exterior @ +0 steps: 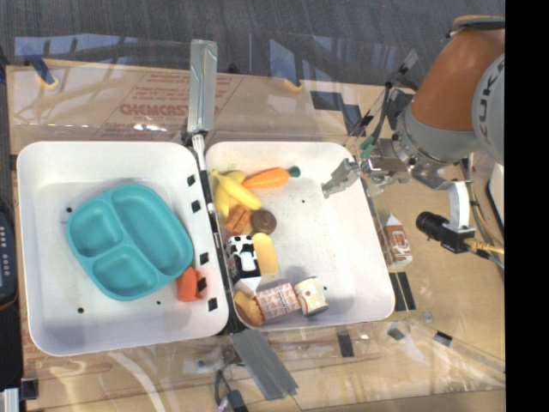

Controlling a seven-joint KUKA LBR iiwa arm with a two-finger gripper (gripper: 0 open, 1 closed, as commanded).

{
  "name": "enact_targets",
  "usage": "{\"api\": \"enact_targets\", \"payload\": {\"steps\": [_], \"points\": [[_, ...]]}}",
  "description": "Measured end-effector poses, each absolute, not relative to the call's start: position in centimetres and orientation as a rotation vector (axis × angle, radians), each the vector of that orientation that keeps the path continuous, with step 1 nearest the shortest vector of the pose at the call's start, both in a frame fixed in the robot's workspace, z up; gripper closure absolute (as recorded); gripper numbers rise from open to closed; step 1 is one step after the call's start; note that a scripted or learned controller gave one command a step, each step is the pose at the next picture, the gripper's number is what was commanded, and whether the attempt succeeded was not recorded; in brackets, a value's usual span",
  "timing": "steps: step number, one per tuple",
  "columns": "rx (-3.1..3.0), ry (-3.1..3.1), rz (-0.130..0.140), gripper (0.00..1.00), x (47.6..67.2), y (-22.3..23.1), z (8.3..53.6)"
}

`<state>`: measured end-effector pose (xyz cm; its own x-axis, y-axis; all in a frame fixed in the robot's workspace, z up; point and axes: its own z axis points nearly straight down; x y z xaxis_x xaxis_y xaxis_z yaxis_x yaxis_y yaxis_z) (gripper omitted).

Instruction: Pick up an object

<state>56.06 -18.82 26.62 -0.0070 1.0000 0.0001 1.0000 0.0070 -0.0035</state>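
Item: pick-up trial, early stage. No object is lifted; everything lies on the bin floors, so the approach, the closing and the lift all appear to remain.

Gripper: at the far right corner of the right bin, over bare white floor. Its grey tip points left toward the objects. How far the pincer is parted cannot be told at this slant; nothing is seen in its hold.

Arm: enters from the right, orange band high at the far right, wrist angled down and leftward over the bin's right rim.

Candidate objects, right bin, all along its left side and well apart from the gripper:
- carrot, far, lying crosswise, nearest the gripper.
- bananas, just left of the carrot.
- brown round piece, at the middle.
- pale yellow piece, beside a black-and-white piece.
- two small cans, on their sides at the near edge.

Left bin: teal divided plate; small orange piece touching its near right corner.

Judgement: the carrot looks the easiest reach.
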Motion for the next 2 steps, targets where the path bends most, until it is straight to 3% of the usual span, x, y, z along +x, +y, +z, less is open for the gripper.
{"api": "enact_targets", "payload": {"steps": [1,2], "points": [[-2.111,-2.310,0.012,0.00,60.2,-12.3,12.4],[-1.937,-2.451,0.020,0.00,64.7,-11.7,8.9]]}}
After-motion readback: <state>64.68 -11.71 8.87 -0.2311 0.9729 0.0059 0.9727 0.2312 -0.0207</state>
